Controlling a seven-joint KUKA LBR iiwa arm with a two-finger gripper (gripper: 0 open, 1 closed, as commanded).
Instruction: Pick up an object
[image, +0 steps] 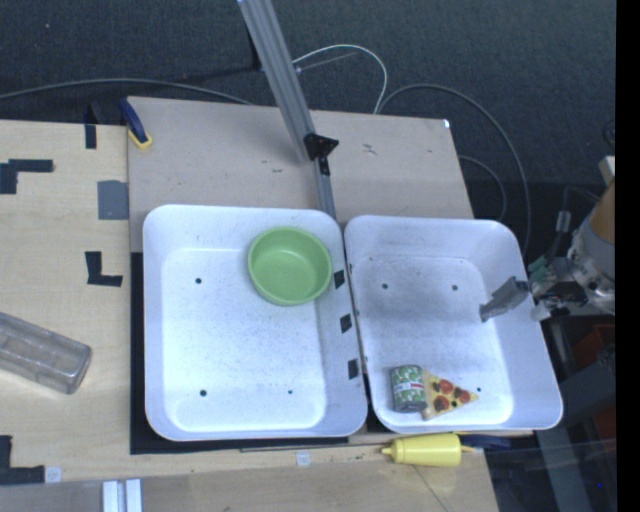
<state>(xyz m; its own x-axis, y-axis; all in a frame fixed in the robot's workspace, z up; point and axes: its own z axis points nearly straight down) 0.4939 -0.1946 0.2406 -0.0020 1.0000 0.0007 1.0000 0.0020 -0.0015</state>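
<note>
A green bowl (290, 265) sits at the back right of the left bin (180, 330). In the right bin (440, 250), near its front edge, a small green can (407, 388) lies beside a toy pizza slice (447, 394). The gripper (503, 298) hangs over the right bin's right rim, apart from the can and the slice, with nothing seen between its fingers. One grey finger (500, 299) points left into the bin.
A yellow bottle (428, 451) lies on the bench just in front of the right bin. A clear plastic cylinder (38, 352) lies at the far left. A metal pole (290, 85) slants up from between the bins.
</note>
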